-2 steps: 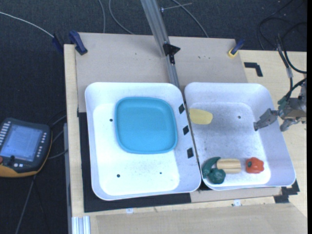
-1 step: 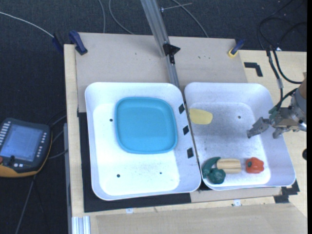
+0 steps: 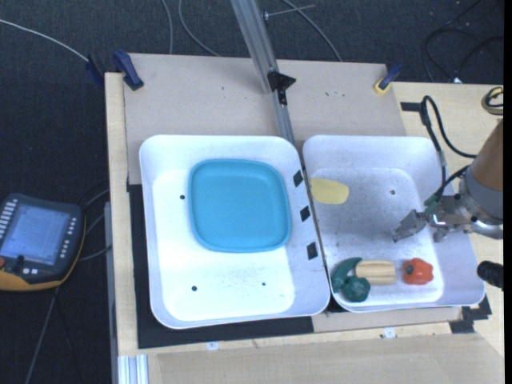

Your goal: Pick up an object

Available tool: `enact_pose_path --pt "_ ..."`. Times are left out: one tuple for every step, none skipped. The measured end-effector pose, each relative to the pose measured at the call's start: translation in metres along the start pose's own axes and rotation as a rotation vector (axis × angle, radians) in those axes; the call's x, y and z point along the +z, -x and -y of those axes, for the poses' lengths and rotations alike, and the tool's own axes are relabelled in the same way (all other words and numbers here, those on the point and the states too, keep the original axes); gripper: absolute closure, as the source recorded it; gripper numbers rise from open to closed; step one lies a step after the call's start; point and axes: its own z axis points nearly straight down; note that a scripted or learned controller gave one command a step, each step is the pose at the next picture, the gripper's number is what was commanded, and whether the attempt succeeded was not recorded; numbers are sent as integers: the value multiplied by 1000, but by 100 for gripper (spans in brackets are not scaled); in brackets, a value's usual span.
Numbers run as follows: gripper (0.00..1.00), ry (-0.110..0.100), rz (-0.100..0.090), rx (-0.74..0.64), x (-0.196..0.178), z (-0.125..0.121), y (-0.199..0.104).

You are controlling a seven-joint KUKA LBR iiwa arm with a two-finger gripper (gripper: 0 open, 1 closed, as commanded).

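my gripper (image 3: 420,224) is hanging over the right side of the right bin (image 3: 364,146), its two fingers spread apart and pinching nothing; the grey tip nearest the middle of the bin is pointing down and left toward bare white floor.

going left to right: the left bin (image 3: 164,214) is carrying a blue plate (image 3: 240,205), lying flat near its middle. across the divide, the right bin is holding the pieces i could be going for. a yellow piece (image 3: 330,190) is lying near that bin's left wall, well apart from my fingers. along the front edge a green piece (image 3: 350,279) is sitting beside a tan block (image 3: 376,272), the two touching or very nearly so, and a red piece (image 3: 417,271) is lying just right of the block, near and a little in front of my fingers.

i am judging the red piece to be the nearest pick. the risks i am seeing: it is looking rounded, so the fingers may be squeezing it out sideways instead of gripping it. it is also sitting close to the front wall, so a finger coming down may be striking the rim. and if i am descending where i hang now, i am closing on bare floor.
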Motion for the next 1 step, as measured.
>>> enact_pose_path --pt "0 -1 0 0 52 1 0"
